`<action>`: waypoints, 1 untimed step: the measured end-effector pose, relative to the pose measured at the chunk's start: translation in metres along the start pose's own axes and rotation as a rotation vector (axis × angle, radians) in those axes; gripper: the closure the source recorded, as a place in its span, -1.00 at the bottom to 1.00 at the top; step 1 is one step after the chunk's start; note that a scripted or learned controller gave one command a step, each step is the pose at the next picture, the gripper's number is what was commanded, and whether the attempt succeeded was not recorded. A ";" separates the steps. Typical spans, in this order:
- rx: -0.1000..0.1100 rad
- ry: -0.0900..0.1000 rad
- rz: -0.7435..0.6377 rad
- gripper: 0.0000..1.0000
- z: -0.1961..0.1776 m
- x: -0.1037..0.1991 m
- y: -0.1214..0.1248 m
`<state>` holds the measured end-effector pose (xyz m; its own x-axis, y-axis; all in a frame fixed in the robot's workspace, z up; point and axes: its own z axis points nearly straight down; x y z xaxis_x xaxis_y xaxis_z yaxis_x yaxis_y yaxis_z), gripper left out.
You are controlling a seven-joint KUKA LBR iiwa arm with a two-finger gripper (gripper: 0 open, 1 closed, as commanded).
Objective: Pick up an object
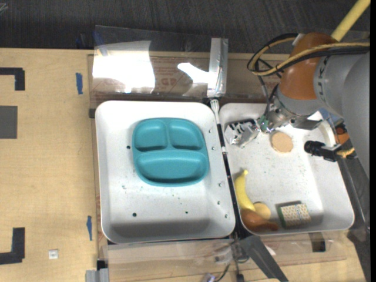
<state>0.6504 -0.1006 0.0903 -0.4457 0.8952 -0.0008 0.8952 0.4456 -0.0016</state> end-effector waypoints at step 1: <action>-0.002 0.000 0.215 -1.00 0.004 -0.056 -0.053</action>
<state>0.6277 -0.1748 0.0861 -0.2449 0.9696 -0.0011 0.9696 0.2449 0.0009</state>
